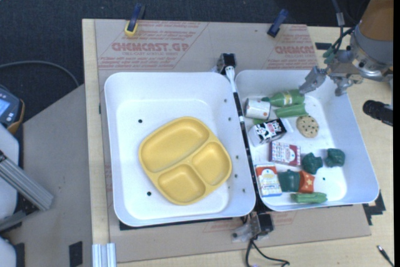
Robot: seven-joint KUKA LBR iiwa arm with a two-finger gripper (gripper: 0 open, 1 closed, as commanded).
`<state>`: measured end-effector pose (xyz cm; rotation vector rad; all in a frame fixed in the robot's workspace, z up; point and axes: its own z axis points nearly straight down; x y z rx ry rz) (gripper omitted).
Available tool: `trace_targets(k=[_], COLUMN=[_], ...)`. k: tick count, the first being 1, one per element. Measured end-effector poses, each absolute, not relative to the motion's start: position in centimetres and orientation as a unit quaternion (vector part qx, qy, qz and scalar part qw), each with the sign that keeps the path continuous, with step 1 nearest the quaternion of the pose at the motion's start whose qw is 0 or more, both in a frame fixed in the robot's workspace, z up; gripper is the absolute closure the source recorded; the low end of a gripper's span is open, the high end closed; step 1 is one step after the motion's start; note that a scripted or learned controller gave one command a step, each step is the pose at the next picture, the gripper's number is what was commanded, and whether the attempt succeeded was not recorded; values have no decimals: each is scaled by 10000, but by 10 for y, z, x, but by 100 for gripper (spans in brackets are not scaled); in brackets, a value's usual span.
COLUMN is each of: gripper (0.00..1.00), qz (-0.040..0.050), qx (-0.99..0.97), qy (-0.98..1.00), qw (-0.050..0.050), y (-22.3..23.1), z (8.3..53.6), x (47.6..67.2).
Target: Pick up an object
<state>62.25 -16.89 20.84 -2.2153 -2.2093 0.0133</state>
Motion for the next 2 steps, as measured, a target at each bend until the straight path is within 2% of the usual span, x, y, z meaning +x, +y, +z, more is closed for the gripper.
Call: trace_targets(k=[1, 2], gripper=[0, 0], qz=[2, 16], qx=[-7072, -7073], qy=[-7071, -7069], qw=[4, 26], y=[-169, -172], z=[217, 156], x=[626, 620])
